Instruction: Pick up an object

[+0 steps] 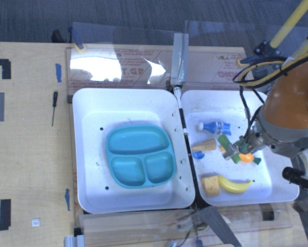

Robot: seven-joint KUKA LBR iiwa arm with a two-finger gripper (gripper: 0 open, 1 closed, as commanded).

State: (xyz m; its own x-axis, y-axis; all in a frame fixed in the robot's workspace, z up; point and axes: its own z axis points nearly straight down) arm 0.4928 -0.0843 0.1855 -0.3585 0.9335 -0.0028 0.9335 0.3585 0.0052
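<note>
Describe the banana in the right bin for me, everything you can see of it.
The yellow plastic-looking banana lies flat on the floor of the right white bin, near its front edge, curved with both ends turned up toward the back. Its skin looks smooth and glossy, with a paler left end. That left end meets or nearly meets a tan block-shaped piece. The claw is further back, apart from it.
</note>
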